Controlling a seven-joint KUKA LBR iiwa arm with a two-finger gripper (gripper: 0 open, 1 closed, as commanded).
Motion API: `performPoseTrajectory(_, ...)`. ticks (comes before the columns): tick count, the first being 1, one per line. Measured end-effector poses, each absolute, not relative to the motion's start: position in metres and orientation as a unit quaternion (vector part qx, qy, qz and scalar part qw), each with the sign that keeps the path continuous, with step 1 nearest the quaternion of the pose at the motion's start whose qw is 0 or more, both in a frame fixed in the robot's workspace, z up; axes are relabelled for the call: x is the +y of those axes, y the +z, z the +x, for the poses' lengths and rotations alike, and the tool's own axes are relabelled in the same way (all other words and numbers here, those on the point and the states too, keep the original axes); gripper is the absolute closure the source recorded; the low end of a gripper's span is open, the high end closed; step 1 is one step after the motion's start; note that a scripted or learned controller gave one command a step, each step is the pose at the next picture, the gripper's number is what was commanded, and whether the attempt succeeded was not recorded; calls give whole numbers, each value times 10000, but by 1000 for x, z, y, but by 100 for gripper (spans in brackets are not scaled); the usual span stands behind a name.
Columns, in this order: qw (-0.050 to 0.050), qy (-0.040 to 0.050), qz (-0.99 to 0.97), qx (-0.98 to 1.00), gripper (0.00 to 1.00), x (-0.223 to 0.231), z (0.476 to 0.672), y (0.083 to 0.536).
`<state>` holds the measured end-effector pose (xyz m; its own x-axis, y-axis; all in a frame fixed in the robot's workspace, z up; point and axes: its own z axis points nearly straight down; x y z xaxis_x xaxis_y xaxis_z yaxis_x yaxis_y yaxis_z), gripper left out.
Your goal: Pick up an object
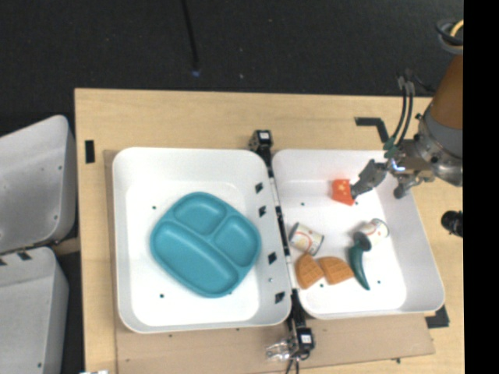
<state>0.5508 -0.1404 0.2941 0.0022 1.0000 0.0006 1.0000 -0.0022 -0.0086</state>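
Observation:
The right bin [405,287] holds several small things. An orange block [341,191] lies near its back. A small pale can [306,238] lies on its side at the left wall. Two tan bread-like pieces [309,272] [337,269] rest toward the front. A teal curved object [361,259] lies beside a small white piece [375,229]. My gripper [382,185] hovers over the back right part of this bin. It is open, with nothing between its fingers. Its left finger [365,181] points down at the orange block's right edge.
The left bin [129,287] holds a teal divided plate [206,242]. A black clamp [260,139] sits at the back of the wall between the bins, and another [300,338] at the front. The grey arm with cables [437,142] reaches in from the right.

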Motion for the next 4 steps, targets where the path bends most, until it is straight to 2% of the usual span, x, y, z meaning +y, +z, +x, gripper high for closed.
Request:
performPoseTrajectory(1, -9, -1, -7068, -7074, 0, -140, 552, 299)
performPoseTrajectory(4, 7, 14, -7089, -7053, 0, -140, 555, 153)
